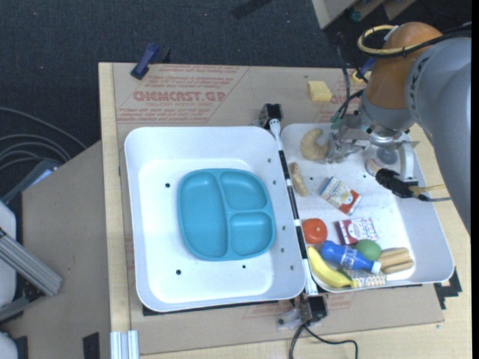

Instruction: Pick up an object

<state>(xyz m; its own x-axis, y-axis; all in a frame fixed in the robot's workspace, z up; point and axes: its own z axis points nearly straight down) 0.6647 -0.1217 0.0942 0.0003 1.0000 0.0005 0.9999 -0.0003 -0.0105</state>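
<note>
Banana (pixel 327 270) lies in right bin's (pixel 428 223) near corner; far across it, gripper (pixel 338 146) hovers beside tan pastry (pixel 314 143), seemingly lining up; grip unclear.

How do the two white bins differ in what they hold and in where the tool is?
The left bin holds one blue divided tray; the right bin holds many small items, among them a banana and a tomato. The tool is down at the right bin's far end, away from the left bin. Both are shallow and white.
</note>
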